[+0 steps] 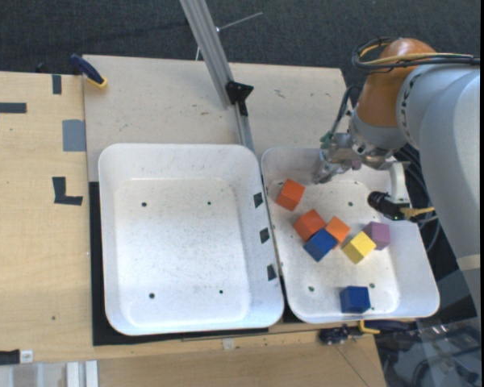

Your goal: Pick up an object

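Pretty clearly a robotics lab, not anyone's home or shop. The bench (32,216) is plain plywood with bits of black and grey tape stuck near its left edge, and a clamp (89,71) grips its back edge. Two white bins (185,156) sit side by side on a black mat, the right one (415,293) holding little coloured foam cubes (320,244), the kind of test props you only see in grasping setups. A big grey industrial arm (444,111) with an orange band comes in from the right with cables trailing off it. An aluminium pole (206,35) slants up from the bench's back edge, and the floor is dark office carpet (306,14).
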{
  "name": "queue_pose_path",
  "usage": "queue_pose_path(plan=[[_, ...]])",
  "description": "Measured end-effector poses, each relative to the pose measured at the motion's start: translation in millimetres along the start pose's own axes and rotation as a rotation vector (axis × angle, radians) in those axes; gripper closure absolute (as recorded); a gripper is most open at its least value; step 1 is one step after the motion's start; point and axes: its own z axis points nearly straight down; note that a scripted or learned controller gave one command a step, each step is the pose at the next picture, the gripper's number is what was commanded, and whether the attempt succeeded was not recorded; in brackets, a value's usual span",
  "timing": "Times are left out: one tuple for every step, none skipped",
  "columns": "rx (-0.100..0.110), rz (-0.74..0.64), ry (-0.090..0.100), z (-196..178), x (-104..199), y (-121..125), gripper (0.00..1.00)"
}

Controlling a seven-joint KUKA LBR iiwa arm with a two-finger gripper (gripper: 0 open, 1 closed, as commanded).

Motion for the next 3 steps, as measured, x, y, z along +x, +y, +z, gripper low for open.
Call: queue_pose_path(plan=[[-0.007, 0.002, 0.001, -63.2, 4.2, -0.8, 1.0], [-0.008, 0.003, 0.0, -124.8, -1.2, -3.6, 1.0], [-0.003, 0.002, 0.002, -137.2, -0.7, -3.1, 1.0]])
